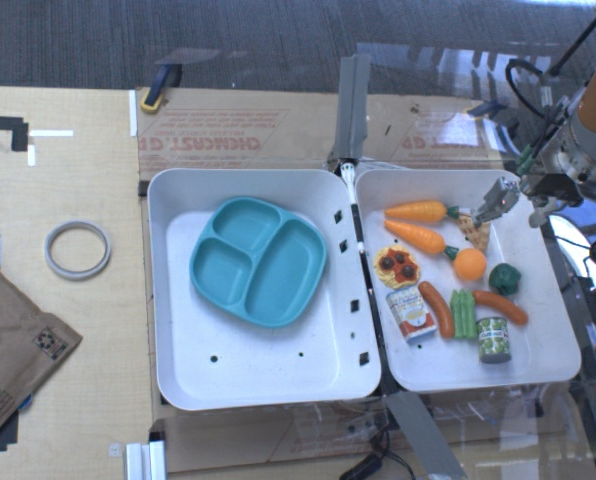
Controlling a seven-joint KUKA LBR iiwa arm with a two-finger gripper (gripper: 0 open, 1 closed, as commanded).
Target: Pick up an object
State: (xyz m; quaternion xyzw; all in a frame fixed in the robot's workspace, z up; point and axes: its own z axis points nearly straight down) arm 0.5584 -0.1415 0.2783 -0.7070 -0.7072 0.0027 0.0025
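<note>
The right bin (563, 328) holds several toy foods: two carrots (416, 210) (418, 235), a waffle-like piece (473, 231), an orange (469, 265), a small pizza (397, 265), a broccoli (504, 278), two sausages (437, 308) (500, 306), green beans (463, 313), a can (493, 339) and a small carton (411, 315). My gripper (518, 206) hangs over the bin's far right corner, open, with nothing between its fingers. Its left finger (498, 200) is just up and right of the waffle-like piece.
A blue three-part plate (258, 261) lies in the left bin (168, 298). A tape ring (78, 249) and a brown paper bag (13, 343) lie on the bench to the left. Cables (533, 88) hang by the arm at the right.
</note>
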